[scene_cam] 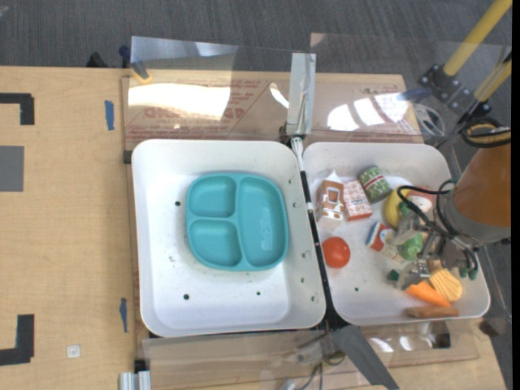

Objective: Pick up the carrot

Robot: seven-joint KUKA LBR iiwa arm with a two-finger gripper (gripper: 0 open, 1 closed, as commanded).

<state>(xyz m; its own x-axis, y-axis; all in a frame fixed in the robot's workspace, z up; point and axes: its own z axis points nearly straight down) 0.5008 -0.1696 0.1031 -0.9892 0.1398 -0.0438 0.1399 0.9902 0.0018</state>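
Observation:
The carrot (427,293) is a small orange wedge lying near the front right corner of the right bin (357,299). A yellow ridged piece (446,283) lies against its right end. My gripper (424,260) hangs low over the right side of that bin, just above and behind the carrot, amid a tangle of dark cables. The arm's orange band (487,189) shows at the right edge. The carrot rests on the bin floor, partly overlapped by the gripper's lower parts.
The right bin also holds a red tomato (336,252), a banana (393,208), a green can (374,183), two small boxes (342,200) and green pieces (409,244) under the gripper. A teal divided plate (238,221) lies in the left bin (154,242).

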